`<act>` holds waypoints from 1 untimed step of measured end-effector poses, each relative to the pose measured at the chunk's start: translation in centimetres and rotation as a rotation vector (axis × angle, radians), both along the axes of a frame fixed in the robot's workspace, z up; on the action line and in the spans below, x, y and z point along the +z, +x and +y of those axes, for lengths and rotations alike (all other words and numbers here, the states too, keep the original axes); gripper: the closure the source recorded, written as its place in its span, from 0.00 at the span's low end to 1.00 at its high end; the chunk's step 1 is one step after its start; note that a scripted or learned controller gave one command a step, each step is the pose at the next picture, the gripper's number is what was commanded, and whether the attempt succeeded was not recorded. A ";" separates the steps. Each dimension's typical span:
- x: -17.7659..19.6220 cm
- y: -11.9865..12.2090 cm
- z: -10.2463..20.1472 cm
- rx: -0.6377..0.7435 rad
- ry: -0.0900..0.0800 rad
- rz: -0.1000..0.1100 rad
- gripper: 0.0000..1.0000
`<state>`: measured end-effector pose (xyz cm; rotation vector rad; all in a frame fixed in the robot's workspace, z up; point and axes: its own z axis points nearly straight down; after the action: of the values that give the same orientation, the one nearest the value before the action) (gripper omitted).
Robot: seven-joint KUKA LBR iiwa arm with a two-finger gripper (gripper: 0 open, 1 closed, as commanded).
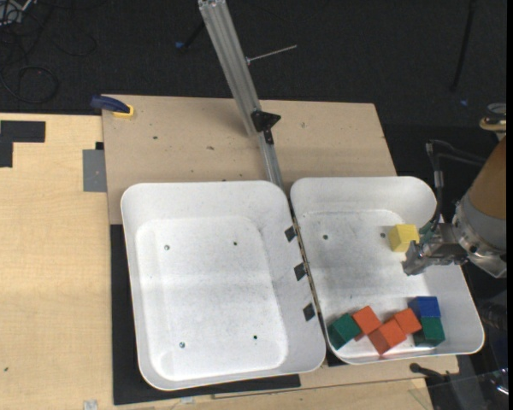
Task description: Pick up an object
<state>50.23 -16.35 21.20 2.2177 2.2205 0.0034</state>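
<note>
Two shallow white bins sit side by side on the bench in the camera view, the left bin [209,284] and the right bin [359,207] touching along their inner rims. The gripper [417,259] reaches in from the right and hangs low over the right bin's far right side, just beside a yellow block [401,236]; nothing shows between its fingers, and whether they are spread or pressed together cannot be told. Along the right bin's near edge lie a green block [344,328], two orange blocks [386,330], a blue block [425,306] and another green block [431,331], clustered and touching. A slanted aluminium rail [237,67] rises behind the bins.
</note>
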 end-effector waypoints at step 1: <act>5.1 0.5 0.9 0.000 0.000 0.000 1.00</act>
<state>50.73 -15.47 26.31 2.2176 2.2212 0.0033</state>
